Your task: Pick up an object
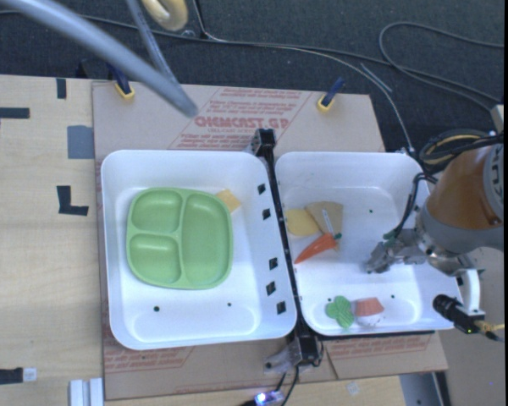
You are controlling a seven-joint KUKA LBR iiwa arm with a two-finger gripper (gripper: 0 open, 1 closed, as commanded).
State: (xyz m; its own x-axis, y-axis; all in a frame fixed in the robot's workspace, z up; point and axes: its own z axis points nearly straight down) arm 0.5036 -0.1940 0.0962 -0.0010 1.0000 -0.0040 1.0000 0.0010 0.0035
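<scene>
The right bin (356, 169) holds an orange carrot (316, 246), a yellow piece (300, 221), a tan wedge (325, 214), a green leafy item (340, 310) and a pink-and-white piece (369, 307). My gripper (383, 258) hangs low over the right part of this bin, to the right of the carrot and above the pink piece. Nothing shows between its fingers. The arm with its orange band (464, 191) comes in from the right.
The left bin (118, 176) bears a green divided plate (179, 237) with a small yellow piece (229, 199) by its upper right corner. A black divider (275, 235) with clips separates the bins. Cables (406, 57) run behind the bench.
</scene>
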